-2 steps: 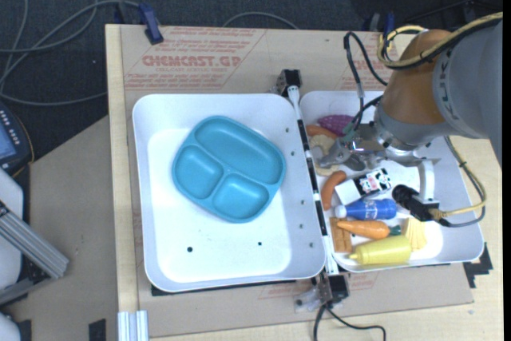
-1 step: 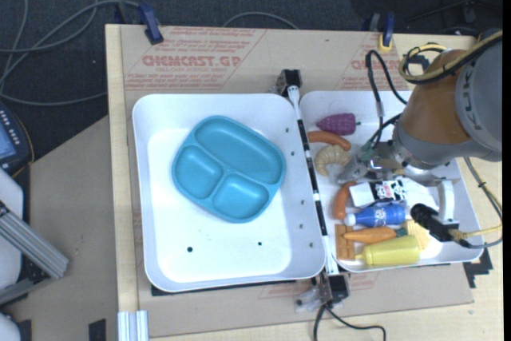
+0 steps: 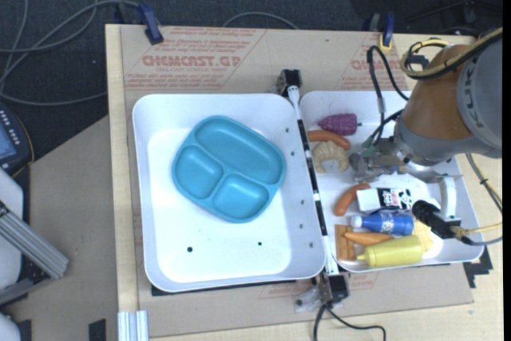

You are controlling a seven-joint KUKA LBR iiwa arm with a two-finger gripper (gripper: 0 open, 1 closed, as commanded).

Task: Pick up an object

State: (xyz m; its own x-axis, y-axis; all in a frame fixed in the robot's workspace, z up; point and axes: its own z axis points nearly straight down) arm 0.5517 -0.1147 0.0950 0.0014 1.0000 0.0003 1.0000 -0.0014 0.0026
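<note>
Roughly at the middle of the right bin (image 3: 471, 247) sits the arm's tool (image 3: 369, 164), reaching in from the right under the grey wrist and orange band of the arm (image 3: 447, 112); whether it is apart, together or clamped on anything cannot be told, since the metal parts blur into the clutter beneath. Taking that tool as the landmark, a beige, rounded toy food piece (image 3: 330, 158) lies just to its left, touching or nearly touching it. Above and left of the tool rests a purple bunch of toy grapes (image 3: 338, 123), and between the grapes and the beige piece lies an orange hot-dog-like piece (image 3: 329, 138). Below the tool and slightly left, a small orange carrot-shaped piece (image 3: 346, 199) lies at a slant. Directly below the tool is a small white box with black markings (image 3: 386, 198), and below that a blue bottle (image 3: 385, 224) lies on its side. Farther below, a yellow squeeze bottle (image 3: 393, 254) lies on its side near the bin's lower rim, with another orange carrot (image 3: 366, 237) between the two bottles and a waffle-patterned tan piece (image 3: 343, 245) at their left end. Well to the left of the tool, across the rims where the bins meet, the left bin (image 3: 160, 251) holds a blue divided plate (image 3: 229, 168). Both bins stand on the pale bench (image 3: 207, 56).
</note>
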